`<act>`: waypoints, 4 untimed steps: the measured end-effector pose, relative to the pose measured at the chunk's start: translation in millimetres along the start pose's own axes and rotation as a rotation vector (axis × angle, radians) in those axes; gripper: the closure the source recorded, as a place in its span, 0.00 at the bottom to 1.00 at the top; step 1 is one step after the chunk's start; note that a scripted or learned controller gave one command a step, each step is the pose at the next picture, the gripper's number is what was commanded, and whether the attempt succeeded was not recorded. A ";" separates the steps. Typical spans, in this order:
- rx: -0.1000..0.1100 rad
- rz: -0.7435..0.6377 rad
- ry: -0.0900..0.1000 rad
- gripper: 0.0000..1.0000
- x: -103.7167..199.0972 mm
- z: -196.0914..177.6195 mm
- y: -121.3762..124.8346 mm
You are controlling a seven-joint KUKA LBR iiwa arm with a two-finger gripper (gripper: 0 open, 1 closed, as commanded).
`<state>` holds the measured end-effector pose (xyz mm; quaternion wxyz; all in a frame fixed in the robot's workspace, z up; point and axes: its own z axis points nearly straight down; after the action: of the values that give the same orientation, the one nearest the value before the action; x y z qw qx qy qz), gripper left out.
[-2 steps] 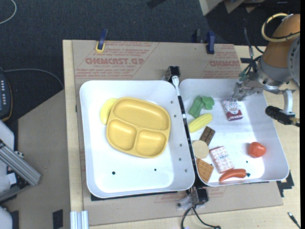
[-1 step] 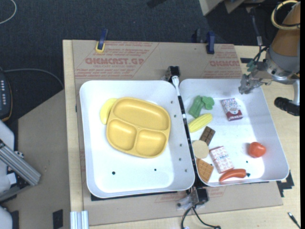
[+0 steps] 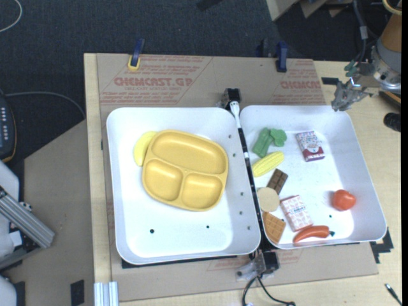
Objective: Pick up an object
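I see two shallow white bins side by side on a cardboard-covered bench. The left bin (image 3: 127,234) holds the largest item, a yellow three-compartment plate (image 3: 185,169), with a yellow banana-like piece (image 3: 142,147) tucked under its left edge.

The right bin (image 3: 366,177) holds the small toy foods that can be picked. Taking the plate as my landmark, all lie to its right. Nearest, just past the divider, are a green broccoli-like piece (image 3: 268,141), a yellow corn cob (image 3: 268,163), a brown chocolate bar (image 3: 277,181), a pale round disc (image 3: 268,200) and a tan waffle wedge (image 3: 274,226). Farther right are a red-and-white carton (image 3: 310,145), a pink-and-white packet (image 3: 296,211) and a red sausage (image 3: 311,234). Farthest right is a red tomato (image 3: 343,199).

Red print on the cardboard (image 3: 159,81) above the plate reads "CHEMCAST GP"; the same lettering, partly cut off, repeats above the right bin. The writing on the carton and packet is too small for me to read.

The gripper (image 3: 347,97) hangs up and far right of the plate, over the right bin's top corner, holding nothing; I cannot tell whether its fingers are apart or together.
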<state>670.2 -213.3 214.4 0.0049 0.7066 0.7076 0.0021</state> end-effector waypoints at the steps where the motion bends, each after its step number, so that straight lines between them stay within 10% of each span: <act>1: 0.005 0.000 0.001 1.00 -0.2 -12.3 1.1; 4: 0.012 -0.002 0.006 1.00 103.0 -6.7 -83.5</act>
<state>586.5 -110.4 219.8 -0.0017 0.7058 0.7084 -0.0001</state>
